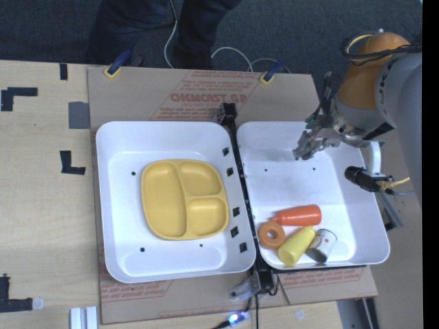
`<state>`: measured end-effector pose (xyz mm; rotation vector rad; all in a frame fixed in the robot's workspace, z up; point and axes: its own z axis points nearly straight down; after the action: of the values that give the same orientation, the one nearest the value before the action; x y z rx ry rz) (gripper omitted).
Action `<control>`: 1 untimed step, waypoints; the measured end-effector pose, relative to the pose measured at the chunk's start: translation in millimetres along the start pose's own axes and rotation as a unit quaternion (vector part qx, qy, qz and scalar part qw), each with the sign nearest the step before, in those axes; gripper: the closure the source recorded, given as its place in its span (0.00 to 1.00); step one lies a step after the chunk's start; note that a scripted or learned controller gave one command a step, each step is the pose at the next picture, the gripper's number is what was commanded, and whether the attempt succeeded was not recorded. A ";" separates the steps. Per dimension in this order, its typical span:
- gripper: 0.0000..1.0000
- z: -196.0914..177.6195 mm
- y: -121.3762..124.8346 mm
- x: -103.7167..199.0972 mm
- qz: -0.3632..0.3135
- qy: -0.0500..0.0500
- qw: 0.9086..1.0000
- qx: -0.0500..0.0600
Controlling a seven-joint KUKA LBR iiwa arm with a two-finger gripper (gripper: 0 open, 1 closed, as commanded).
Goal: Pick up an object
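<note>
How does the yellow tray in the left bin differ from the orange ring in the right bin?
The yellow tray is much larger than the orange ring. The tray is a rounded rectangle split into three compartments; the ring is a small circle with a hole. The tray lies alone in its bin; the ring sits close among other items near the front edge. Both lie flat on a white bin floor.

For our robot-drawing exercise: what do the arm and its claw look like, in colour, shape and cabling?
The arm is rounded and grey, with an orange band above the wrist. Yellow and dark cables loop around that band. The small dark grey claw ends in slim fingers.
</note>
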<state>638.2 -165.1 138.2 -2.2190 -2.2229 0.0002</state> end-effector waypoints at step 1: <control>1.00 -45.5 5.5 -5.8 0.000 -0.001 1.000 -0.001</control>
<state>643.8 -170.9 183.7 -2.2207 -2.2244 -0.0008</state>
